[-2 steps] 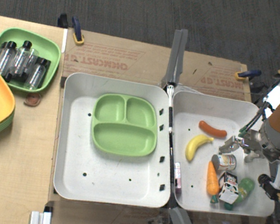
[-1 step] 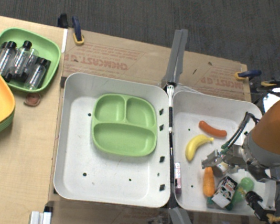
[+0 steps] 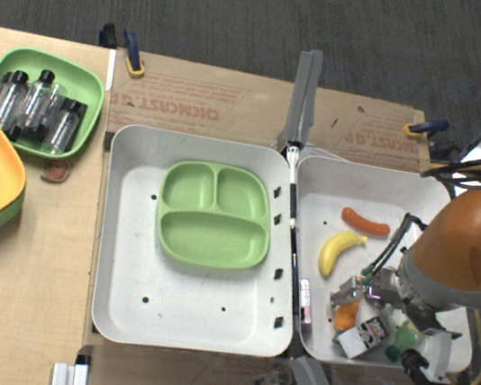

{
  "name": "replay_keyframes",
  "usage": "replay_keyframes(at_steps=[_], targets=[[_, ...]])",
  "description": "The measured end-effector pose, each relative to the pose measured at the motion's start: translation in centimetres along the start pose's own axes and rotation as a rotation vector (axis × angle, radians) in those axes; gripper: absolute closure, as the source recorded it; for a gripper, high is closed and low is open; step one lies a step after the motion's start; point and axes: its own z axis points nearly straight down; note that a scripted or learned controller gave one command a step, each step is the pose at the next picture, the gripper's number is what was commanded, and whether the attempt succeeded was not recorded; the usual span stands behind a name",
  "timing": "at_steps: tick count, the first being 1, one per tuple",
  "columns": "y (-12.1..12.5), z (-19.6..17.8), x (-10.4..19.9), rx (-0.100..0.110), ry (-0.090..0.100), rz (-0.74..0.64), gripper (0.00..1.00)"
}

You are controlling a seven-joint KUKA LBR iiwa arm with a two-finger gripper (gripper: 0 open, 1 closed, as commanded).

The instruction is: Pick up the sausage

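One sausage (image 3: pixel 365 222) and one banana (image 3: pixel 337 251) lay above-left of the pincer (image 3: pixel 358 300); one green divided plate (image 3: pixel 215 215) far left; pincer state could not be told

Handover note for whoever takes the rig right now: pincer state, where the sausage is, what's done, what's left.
Pincer: low in the right bin, near its front, over a small clutter of items; whether it is open or shut cannot be told from this view, and nothing is visibly held.
Sausage: lying in the right bin toward the back, just behind the banana, apart from the pincer.
Left bin: holds the green divided plate.
Done: nothing yet; the sausage is not picked up.
Left: move the pincer back over the sausage, grasp it and lift, probably keeping clear of the banana beside it.
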Motion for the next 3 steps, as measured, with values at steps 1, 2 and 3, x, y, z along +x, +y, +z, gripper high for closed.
replay_keyframes(at_steps=[1,2,3], targets=[[0.0,-0.8,-0.1,0.002,0.001,0.005,1.00],[2.3,-10.0,4.9,-0.001,-0.002,0.138,1.00],[2.6,-12.9,7.3,-0.002,-0.002,0.031,1.00]])
